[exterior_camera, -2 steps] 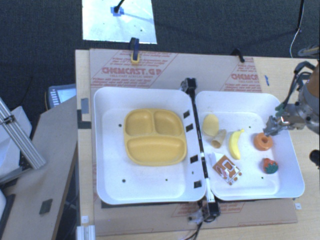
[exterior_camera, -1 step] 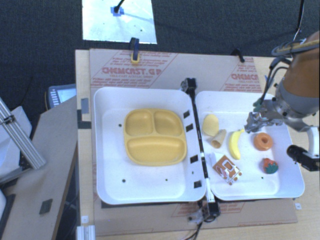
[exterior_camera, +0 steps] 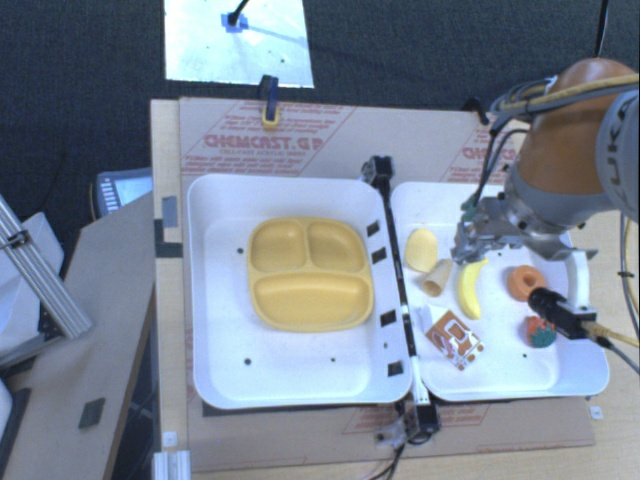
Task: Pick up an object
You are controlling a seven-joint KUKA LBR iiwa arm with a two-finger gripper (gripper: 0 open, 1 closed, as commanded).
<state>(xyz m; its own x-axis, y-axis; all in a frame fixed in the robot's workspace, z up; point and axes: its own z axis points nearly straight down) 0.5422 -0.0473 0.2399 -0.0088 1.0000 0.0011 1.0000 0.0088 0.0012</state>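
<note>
Camera view, looking down at a slant: we note the gripper (exterior_camera: 468,248) low in the right bin (exterior_camera: 590,373), just above the upper end of the banana (exterior_camera: 469,289); whether its fingers are apart or together we cannot tell. Beside the banana lie a pale yellow lemon-like piece (exterior_camera: 421,249) and a small cone (exterior_camera: 435,282) to the left, an orange ring (exterior_camera: 522,283) to the right. A patterned block (exterior_camera: 456,338) sits nearer the front. The left bin (exterior_camera: 215,368) bears a yellow divided plate (exterior_camera: 306,273).
</note>
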